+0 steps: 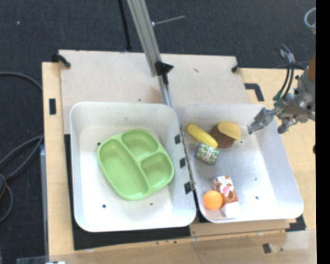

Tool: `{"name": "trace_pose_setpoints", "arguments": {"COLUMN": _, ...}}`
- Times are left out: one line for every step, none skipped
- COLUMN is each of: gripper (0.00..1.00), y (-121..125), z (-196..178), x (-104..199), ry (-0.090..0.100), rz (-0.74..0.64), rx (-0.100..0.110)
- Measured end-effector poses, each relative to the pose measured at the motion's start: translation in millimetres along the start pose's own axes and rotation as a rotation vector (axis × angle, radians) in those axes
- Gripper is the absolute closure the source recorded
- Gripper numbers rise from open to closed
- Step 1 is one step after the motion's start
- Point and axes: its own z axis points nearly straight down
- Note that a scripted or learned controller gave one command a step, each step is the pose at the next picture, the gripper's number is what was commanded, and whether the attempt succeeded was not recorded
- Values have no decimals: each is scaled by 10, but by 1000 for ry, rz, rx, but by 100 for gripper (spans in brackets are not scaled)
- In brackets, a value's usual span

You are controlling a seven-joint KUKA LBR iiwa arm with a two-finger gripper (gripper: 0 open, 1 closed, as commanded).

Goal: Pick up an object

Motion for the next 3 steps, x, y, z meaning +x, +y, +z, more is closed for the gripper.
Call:
{"name": "trace_pose_setpoints", "arguments": {"gripper": 0, "y": 0, "z": 0, "x": 0, "ry": 0, "rz": 0, "rx": 0}}
{"name": "trace_pose_setpoints", "arguments": {"gripper": 0, "y": -70, "z": 502, "x": -92, "ry": -1, "rz": 4, "rx": 5}}
{"name": "trace_pose_setpoints", "arguments": {"gripper": 0, "y": -78, "z": 1124, "x": -131, "ry": 0, "rz": 4, "rx": 7}}
